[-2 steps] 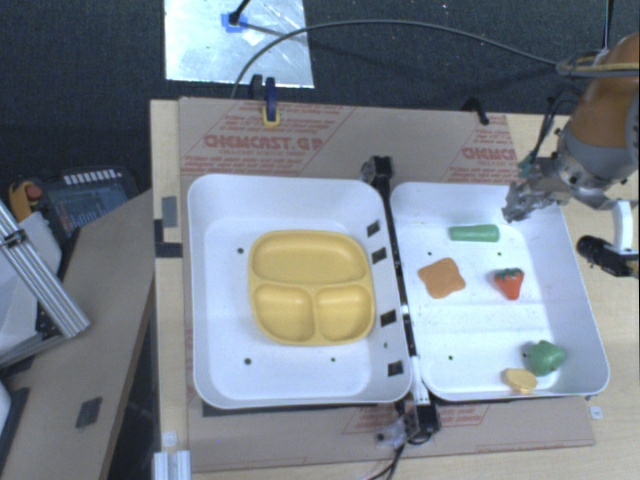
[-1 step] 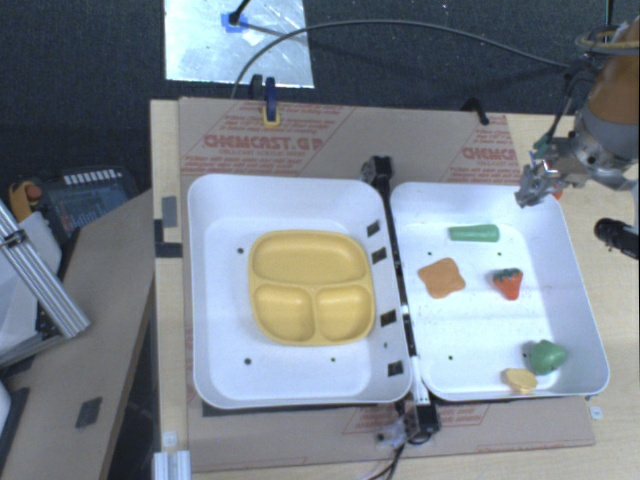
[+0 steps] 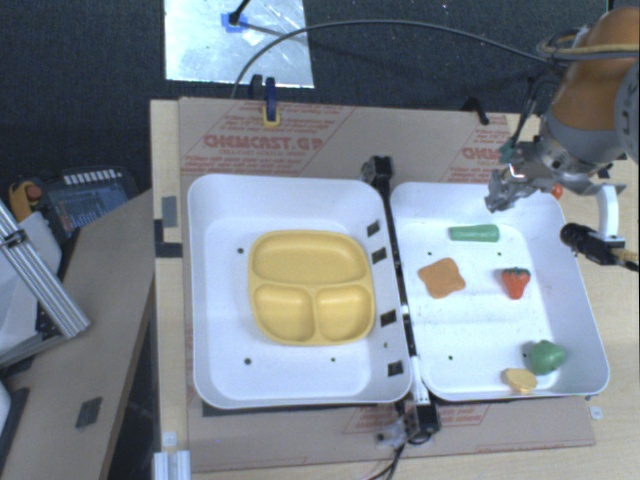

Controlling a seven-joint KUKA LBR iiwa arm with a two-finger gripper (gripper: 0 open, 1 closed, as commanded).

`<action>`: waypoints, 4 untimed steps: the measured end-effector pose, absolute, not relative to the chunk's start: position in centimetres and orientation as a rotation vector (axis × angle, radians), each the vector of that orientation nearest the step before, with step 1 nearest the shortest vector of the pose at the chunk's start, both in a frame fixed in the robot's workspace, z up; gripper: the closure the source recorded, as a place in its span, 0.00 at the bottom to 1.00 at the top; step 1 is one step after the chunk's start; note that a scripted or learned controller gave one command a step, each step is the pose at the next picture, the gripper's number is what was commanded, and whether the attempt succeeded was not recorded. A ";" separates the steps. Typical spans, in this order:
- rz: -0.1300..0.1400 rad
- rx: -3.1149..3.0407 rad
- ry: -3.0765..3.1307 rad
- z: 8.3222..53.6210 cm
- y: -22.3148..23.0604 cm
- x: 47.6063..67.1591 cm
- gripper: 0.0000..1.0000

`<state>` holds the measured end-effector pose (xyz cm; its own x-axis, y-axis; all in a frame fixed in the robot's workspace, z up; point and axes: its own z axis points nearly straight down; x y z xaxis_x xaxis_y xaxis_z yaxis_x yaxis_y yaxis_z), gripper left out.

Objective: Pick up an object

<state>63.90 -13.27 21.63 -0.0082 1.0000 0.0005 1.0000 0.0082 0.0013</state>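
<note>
The right bin (image 3: 575,298) holds a green cylinder (image 3: 473,233) near its back, an orange flat piece (image 3: 441,277) in the middle, a red strawberry-like piece (image 3: 515,282) to its right, and a green lump (image 3: 546,355) beside a small yellow piece (image 3: 519,379) at the front right. My gripper (image 3: 500,196) hangs over the back of the right bin, just above and right of the green cylinder. Nothing shows between its fingers.
The left bin (image 3: 215,298) holds a yellow three-compartment tray (image 3: 309,286). A black divider with clips (image 3: 388,268) runs between the bins. A black cable arcs over the back of the bench. Metal framing and a device sit at the far left.
</note>
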 end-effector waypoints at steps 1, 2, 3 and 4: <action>0.006 2.210 2.231 22.8 -8.1 64.4 1.00; 0.004 2.211 2.233 21.8 -2.5 64.6 1.00; 0.004 2.211 2.231 21.0 2.7 65.1 1.00; 0.005 2.210 2.234 21.1 8.8 64.5 1.00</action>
